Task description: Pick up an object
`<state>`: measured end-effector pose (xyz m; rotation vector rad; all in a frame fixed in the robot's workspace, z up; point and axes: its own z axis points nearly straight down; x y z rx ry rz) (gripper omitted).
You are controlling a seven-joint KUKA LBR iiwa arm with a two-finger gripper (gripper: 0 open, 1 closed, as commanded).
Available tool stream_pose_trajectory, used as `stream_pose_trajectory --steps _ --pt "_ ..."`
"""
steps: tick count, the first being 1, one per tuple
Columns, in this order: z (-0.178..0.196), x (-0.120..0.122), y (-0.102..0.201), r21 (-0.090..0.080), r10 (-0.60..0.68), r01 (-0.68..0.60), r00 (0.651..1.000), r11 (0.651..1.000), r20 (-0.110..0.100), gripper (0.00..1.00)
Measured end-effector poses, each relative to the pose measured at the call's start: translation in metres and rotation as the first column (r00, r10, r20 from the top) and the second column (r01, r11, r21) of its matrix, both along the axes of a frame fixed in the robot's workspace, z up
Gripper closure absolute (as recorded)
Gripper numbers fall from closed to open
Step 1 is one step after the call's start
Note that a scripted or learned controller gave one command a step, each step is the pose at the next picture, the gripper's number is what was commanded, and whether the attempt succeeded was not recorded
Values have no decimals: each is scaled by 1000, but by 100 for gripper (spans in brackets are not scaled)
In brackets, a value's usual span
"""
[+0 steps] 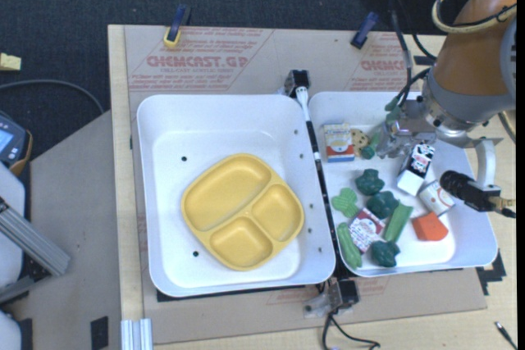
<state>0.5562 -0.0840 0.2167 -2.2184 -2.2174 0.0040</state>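
Nothing looks picked up yet, so the whole job is left. Far off to the gripper's left sits the yellow tray [242, 211] in the left bin [156, 127]. The toys are all in the right bin [484, 246]: a small carton [337, 140] just left of the gripper [396, 135], green veggies [371, 209] below it. The arm [472, 65] leans in low over them. Can't tell whether the gripper is open or closed.
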Motion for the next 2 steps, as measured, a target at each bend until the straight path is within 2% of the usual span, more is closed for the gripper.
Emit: stream_pose_trajectory --steps 1,2 --pt "6 -45 25 1 1 -1 1000 1000 0 100" --pt "17 -66 25 0 -1 1 1000 1000 2 100"
